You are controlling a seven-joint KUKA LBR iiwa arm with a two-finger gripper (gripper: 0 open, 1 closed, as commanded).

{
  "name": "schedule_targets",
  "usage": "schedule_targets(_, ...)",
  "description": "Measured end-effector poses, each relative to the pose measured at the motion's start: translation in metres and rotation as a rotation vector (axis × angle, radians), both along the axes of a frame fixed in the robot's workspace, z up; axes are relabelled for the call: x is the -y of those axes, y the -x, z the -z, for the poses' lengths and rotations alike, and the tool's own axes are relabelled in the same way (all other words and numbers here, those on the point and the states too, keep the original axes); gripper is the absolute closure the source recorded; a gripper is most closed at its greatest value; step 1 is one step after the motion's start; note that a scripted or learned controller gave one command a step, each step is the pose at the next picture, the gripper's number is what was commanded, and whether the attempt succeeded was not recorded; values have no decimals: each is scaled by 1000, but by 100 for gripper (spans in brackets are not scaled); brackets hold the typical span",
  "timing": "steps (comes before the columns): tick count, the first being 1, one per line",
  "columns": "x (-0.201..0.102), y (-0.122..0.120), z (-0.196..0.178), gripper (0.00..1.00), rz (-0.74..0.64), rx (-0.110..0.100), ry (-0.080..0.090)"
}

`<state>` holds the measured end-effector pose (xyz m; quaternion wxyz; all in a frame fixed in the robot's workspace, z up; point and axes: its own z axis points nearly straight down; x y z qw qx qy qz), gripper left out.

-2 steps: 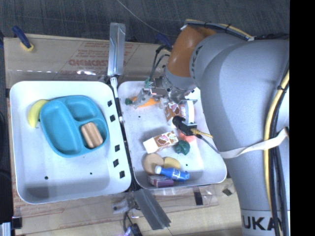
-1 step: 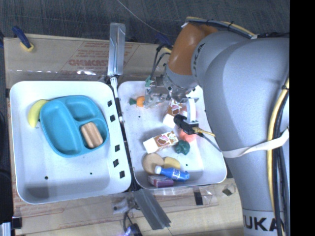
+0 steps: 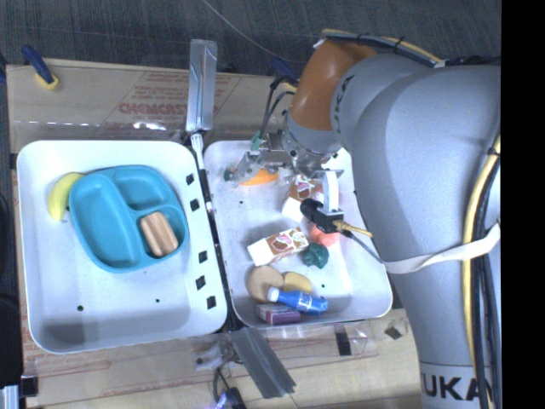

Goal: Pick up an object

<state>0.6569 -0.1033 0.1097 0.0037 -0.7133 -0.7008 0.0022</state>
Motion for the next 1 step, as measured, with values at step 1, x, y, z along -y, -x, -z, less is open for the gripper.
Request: schedule_targets(1, 32, 0, 18, 0, -52, 5, 1)
